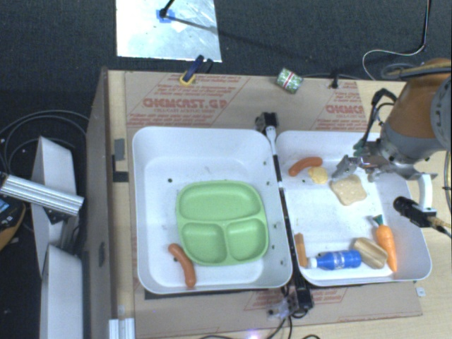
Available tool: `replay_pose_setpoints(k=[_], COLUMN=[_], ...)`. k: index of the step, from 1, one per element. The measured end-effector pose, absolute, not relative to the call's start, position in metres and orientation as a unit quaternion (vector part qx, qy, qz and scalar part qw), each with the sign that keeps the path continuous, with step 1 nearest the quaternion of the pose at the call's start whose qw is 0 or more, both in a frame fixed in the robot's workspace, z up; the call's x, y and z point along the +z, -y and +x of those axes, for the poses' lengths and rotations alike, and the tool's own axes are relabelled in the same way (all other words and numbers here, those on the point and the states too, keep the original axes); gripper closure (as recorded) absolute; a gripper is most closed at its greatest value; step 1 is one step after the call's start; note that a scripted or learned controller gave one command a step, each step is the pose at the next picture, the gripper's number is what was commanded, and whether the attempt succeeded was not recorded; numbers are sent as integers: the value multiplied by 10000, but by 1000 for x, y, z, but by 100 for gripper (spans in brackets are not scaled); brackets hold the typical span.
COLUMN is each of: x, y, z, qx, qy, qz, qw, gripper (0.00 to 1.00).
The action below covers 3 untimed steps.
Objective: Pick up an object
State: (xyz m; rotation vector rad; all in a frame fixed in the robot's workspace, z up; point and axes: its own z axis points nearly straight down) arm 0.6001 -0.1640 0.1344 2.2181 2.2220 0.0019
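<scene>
In the right bin (417,263) lie an orange sausage (305,165), a small yellow piece (319,176), a tan toast slice (348,189), a carrot (385,240), a bread roll (370,251), a blue bottle (337,260) and a thin orange stick (301,249). My gripper (357,168) hangs at the far side of this bin, just above the toast's far edge. Its fingers are spread and nothing sits between them. The grey arm with its orange band comes in from the right.
The left bin (155,189) holds a green divided plate (222,221) and a second orange sausage (183,263) at its near left corner. A black clip (267,123) sits on the wall between the bins. A small green can (289,80) lies behind them.
</scene>
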Motion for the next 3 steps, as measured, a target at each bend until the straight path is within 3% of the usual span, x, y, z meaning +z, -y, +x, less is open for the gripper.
replay_pose_setpoints(k=[1,2,3], x=[134,84,96], y=[92,83,83], z=[640,655,656], qx=[11,3,8], qy=[-7084,-7087,-7097], qz=[7058,7055,7045], qw=[7,8,22], gripper=[0,0,100])
